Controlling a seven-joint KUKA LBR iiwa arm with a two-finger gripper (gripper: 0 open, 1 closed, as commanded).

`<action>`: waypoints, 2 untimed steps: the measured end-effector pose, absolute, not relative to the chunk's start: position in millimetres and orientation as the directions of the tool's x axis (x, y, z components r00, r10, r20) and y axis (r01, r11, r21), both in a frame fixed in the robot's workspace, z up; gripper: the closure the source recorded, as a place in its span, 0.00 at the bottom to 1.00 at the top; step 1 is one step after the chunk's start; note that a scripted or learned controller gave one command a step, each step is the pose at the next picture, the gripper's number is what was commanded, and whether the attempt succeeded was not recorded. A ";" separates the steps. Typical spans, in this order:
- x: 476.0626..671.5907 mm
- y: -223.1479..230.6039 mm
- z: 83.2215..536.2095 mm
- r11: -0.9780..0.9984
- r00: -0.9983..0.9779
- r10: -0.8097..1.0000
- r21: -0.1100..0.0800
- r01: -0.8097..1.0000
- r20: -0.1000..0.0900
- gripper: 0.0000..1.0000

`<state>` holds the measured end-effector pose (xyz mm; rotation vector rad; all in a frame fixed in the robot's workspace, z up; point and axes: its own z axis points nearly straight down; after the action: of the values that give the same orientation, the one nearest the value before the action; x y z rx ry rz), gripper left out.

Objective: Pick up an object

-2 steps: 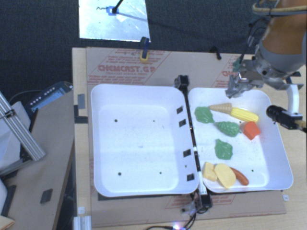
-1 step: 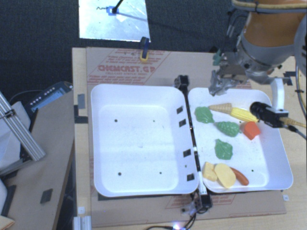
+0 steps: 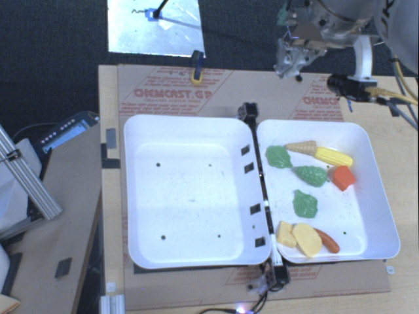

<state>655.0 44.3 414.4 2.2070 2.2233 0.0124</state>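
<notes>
Claw (image 3: 289,63) hanging high above the bench, beyond the bins' far edge.

Nothing is sitting between its tips, and whether it is released or clenched cannot be told from this slant. All the toy food is lying in the right bin (image 3: 376,175), likely so picks go from there to the left bin (image 3: 190,188): a cone (image 3: 300,147) touching the corn (image 3: 334,156), three green pieces (image 3: 305,203), an orange block (image 3: 343,178), and yellow pieces (image 3: 306,239) beside a sausage (image 3: 327,241) at the near edge. The claw is waiting well apart from all of them, so the pick is not yet begun.
</notes>
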 end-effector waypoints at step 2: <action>592.5 92.0 389.4 0.007 -0.007 1.000 -0.009 1.000 0.000 1.00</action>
<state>592.5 92.0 389.4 2.2183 2.2333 -0.0097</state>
